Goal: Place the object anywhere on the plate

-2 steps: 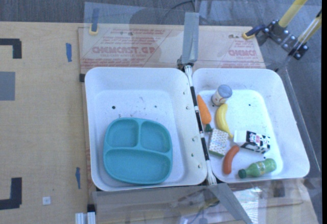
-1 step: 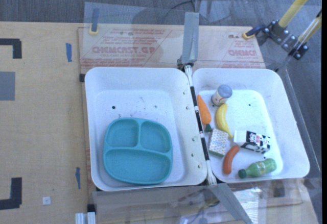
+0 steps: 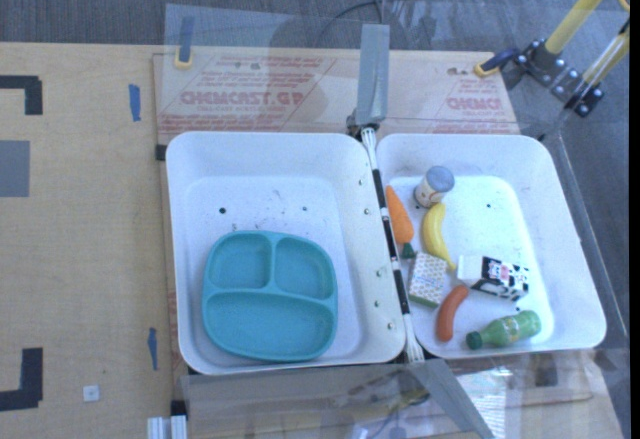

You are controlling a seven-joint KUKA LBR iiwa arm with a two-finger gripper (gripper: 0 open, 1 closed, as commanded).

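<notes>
Currently the teal plate (image 3: 268,295) lies in the left bin (image 3: 190,177). Every loose item sits in the bin right of the plate: carrot (image 3: 400,215) nearest, then banana (image 3: 436,230), sausage (image 3: 451,312) and green bottle (image 3: 505,329) farthest. Claw state can't be told.

Wooden bench (image 3: 80,257) bears two white bins (image 3: 190,187).

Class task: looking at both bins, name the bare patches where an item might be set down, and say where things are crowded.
The teal plate has three bare compartments. In the left bin, bare floor lies between the plate and the far wall. The right bin is crowded along its left and near sides: carrot, banana, sausage, green bottle. Its far-right corner is bare.
</notes>
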